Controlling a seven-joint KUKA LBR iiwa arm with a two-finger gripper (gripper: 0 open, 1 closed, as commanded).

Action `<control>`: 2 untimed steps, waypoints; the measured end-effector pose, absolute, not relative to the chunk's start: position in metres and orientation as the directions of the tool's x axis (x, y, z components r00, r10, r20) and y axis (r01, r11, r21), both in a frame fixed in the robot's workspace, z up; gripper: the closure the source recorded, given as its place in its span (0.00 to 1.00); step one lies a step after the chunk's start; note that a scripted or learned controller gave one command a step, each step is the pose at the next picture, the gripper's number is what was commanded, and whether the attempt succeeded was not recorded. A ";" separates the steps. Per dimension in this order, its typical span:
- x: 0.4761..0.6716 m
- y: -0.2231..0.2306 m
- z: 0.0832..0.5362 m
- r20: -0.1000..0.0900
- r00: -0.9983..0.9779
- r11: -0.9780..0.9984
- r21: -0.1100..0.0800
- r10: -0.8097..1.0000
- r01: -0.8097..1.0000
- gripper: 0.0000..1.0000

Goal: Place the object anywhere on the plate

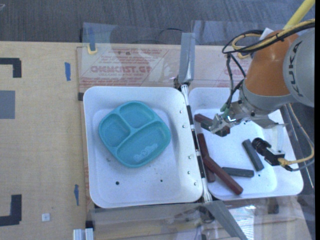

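Observation:
A teal plate with three compartments lies in the left white bin, with nothing on it. My gripper hangs low over the upper left part of the right bin. Its tip is beside the end of a short brown stick. I see nothing between the fingers. A long brown stick runs along that bin's left wall. Another brown stick lies slanted near the front.
Two dark grey bars lie in the right bin, one near the front and one at the middle right. The ridge where the two bins meet separates the gripper from the plate.

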State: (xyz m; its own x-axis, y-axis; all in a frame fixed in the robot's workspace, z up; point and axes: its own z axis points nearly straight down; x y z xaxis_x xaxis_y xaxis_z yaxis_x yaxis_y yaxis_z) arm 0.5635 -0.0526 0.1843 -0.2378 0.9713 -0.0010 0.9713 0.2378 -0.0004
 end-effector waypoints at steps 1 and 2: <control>0.603 -0.003 0.186 -0.006 -0.143 0.143 -0.007 0.990 0.990 1.00; 0.576 0.016 0.187 -0.023 -0.148 0.148 0.006 0.989 0.989 1.00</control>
